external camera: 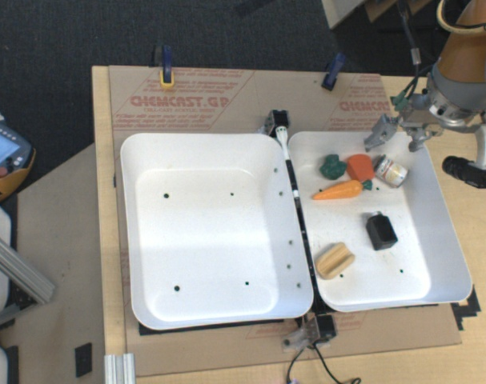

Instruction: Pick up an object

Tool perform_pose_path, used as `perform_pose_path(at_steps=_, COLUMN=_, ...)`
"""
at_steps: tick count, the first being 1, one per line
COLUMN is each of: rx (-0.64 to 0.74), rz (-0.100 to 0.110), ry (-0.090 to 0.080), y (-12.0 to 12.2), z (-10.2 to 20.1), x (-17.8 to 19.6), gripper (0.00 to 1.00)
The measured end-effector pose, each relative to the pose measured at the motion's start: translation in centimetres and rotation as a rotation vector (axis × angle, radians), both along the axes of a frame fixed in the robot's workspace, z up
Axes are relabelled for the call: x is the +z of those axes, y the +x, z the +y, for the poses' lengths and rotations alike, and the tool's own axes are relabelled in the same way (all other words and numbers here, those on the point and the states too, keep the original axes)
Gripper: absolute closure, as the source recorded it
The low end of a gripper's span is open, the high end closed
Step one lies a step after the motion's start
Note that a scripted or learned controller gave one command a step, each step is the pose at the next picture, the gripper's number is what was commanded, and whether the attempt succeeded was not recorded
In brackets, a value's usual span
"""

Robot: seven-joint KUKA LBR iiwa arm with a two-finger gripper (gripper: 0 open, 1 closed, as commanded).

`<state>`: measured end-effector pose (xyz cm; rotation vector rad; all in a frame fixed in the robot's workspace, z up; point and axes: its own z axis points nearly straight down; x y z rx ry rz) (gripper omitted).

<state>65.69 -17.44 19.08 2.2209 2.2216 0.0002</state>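
Observation:
My gripper [398, 132] hangs above the far edge of the right bin [435, 278], its two grey fingers spread apart with nothing between them. Just below it in that bin lie a small silver-and-white jar [391, 171], an orange-red block [359, 167], a dark green lump [332, 166] and an orange carrot [339, 190]. Nearer the front sit a black block [380, 231] and a tan bread-like piece [334, 260].
The left bin [146, 158] sits beside the right one, joined along a black hinge strip [295, 206]. Both rest on a brown board held by blue clamps [166, 64] at the far edge. A black fixture [467, 169] sticks in from the right.

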Motion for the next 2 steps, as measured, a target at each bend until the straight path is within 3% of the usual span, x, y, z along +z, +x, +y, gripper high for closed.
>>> perform_pose_path(at_steps=1, rx=0.002, rz=0.009, ry=0.004, y=-1.2, z=2.6, x=-11.2, gripper=0.0)
perform_pose_path(at_steps=2, rx=0.001, rz=-0.002, ry=-0.001, y=-0.9, z=2.4, x=-9.5, gripper=1.0)
